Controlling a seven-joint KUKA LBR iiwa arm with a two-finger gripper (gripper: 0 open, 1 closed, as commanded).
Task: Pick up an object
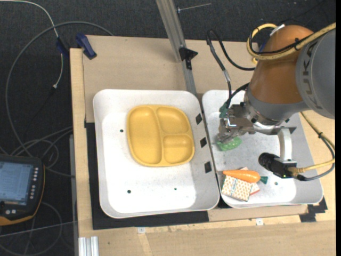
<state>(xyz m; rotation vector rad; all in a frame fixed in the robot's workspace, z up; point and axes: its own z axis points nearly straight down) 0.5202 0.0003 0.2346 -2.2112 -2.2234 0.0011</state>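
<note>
Two-finger gripper [230,135] hung low over right white bin [306,193], directly above small green leafy item [229,143]. Grip state: could not tell. Orange carrot-shaped toy [242,175] lay nearer front, long axis left-right.

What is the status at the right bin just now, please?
Gripper low in right bin, over green object. Grasp unconfirmed. Carrot and patterned packet lie nearer, clear of it.

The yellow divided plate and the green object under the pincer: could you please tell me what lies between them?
In the camera view, the bins' adjoining white rims with small black clips lie between the yellow divided plate and green object.
</note>
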